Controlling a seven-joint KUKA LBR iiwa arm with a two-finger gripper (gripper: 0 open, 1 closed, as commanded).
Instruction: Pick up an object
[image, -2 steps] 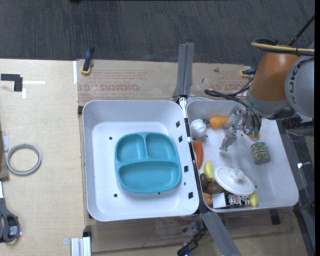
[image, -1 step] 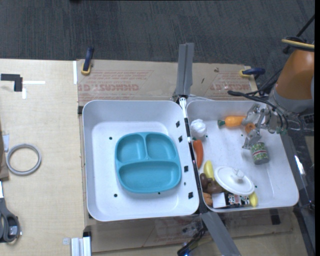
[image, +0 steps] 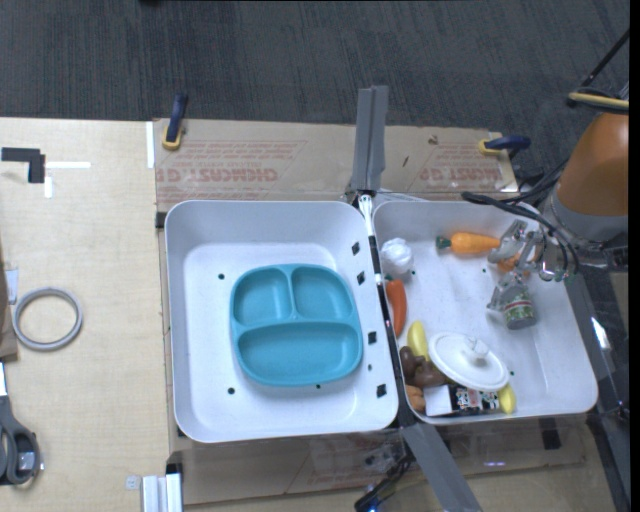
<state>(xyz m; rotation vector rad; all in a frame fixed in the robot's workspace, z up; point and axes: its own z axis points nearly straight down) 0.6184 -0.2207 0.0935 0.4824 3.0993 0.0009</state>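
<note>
- Closest to the camera: the right bin's (image: 560, 400) near corner, with a white lid (image: 470, 362), a yellow piece (image: 416, 338), brown lumps (image: 420, 372) and a printed packet (image: 462, 402) piled together.
- Gripper (image: 520, 262) sits low at the right bin's far right, just over a small grey-green can (image: 517, 306). An orange carrot (image: 472, 242) lies just beside it to the left.
- Finger state: cannot tell (too much metal clutter at the tip).
- Step, as I judge it: at or approaching the grasp on the can; no lift evident.
- Next move needs the can centred between the fingers, a firm close, then a straight lift clear of the carrot.
- Left bin (image: 190, 330) holds a teal divided plate (image: 296, 325).
- Surface: pale wood with a tape roll (image: 45, 318) at left, cardboard (image: 260, 172) behind the bins, dark carpet (image: 250, 50) beyond.
</note>
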